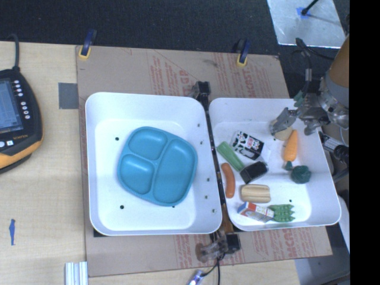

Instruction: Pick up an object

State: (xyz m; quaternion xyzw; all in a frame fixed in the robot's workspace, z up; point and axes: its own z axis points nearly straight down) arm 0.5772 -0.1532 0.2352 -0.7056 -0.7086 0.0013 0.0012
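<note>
Underneath, brown cardboard [178, 70] on pale wooden bench [41, 206].

Robotics lab: wooden desk [41, 189] with clamped cardboard sheet [148, 70], two white bins [95, 159], orange-rimmed teach pendant [15, 120], toy food [255, 192], dark carpeted floor [148, 8].

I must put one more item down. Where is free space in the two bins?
Left bin: bare strips around the blue plate, widest along the top and bottom walls. Right bin: crowded in the middle; free floor near the top wall, left of the hand, and right of the green ball.
</note>
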